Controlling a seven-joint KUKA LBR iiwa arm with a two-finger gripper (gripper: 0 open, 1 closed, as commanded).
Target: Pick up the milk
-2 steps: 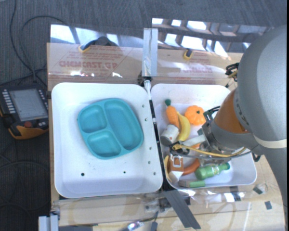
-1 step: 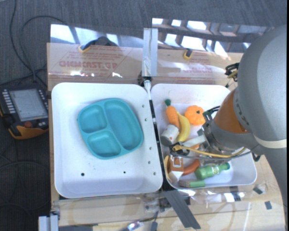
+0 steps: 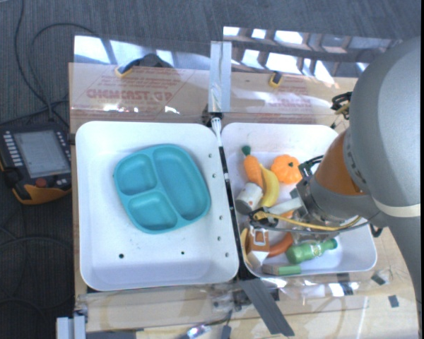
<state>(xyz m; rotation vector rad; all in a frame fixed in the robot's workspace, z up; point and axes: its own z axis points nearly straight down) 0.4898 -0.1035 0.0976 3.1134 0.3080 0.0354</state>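
- A green bottle (image 3: 312,249) lies on its side in the right bin (image 3: 357,256), nearer the camera than the banana (image 3: 271,187).
- The arm (image 3: 385,133) reaches down just right of the banana. The jaws are buried under the wrist and cables, so I cannot tell whether they are open or closed, or holding anything.
- The milk (image 3: 249,195) is a small, stubby white container with a dark end, lying tilted just left of the banana.
- A carrot (image 3: 251,168) and an orange (image 3: 285,168) sit just beyond the banana.

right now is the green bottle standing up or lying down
Lying down: the green bottle rests lengthwise on its side in the right bin.
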